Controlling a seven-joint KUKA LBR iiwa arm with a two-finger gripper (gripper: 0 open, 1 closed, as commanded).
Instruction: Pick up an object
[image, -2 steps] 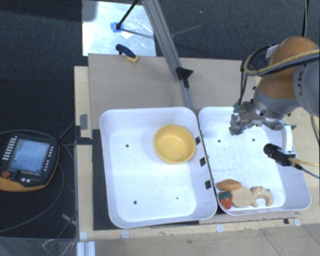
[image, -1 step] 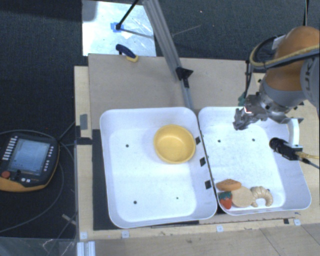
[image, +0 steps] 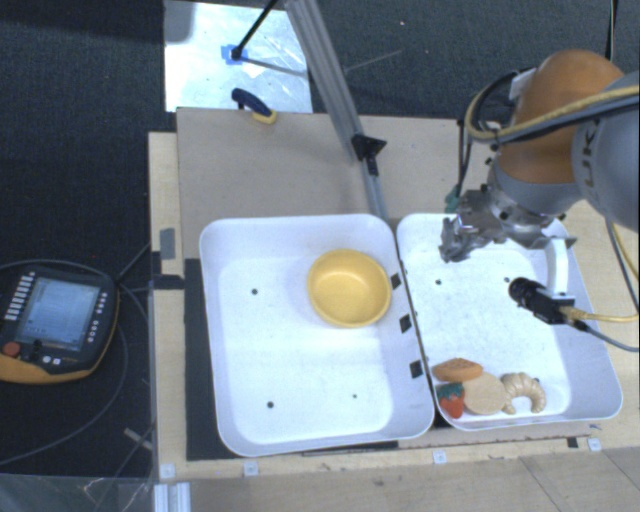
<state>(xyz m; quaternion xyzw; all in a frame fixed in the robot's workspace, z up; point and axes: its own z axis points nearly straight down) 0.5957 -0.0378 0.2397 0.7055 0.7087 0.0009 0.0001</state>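
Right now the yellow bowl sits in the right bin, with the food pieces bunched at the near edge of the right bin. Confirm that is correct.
Not quite. The yellow bowl sits in the left bin, not the right one. The rest stands: the food pieces are bunched at the near edge of the right bin. The camera view shows both.

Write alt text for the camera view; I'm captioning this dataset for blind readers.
A grey robot arm's gripper hovers over the far end of the right white bin, whose near end holds small food-like items. The left white bin holds a yellow bowl; a control pendant lies to the left.
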